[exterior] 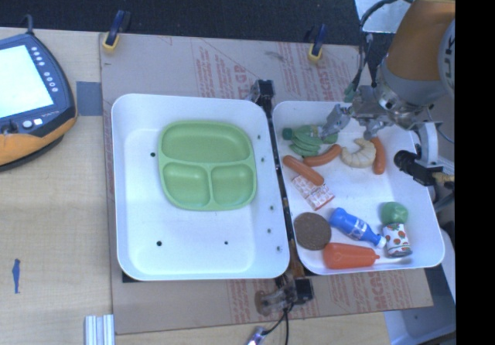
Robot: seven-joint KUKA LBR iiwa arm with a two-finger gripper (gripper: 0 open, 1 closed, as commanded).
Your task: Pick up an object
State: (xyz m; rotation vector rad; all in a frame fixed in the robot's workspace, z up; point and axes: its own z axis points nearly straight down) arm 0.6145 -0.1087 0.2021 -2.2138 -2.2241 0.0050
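Carrot (350,256) lies well apart from hand (334,121) above green toy (305,138).

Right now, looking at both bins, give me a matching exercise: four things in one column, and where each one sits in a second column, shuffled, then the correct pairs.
Things:
1. green divided plate
2. carrot
3. blue bottle
4. brown round disc

Places:
A. along the right bin's near edge
B. in the left bin
C. right bin, beside the wall shared with the left bin
D. right bin, between the disc and the green ball

Pairs: 1-B, 2-A, 3-D, 4-C
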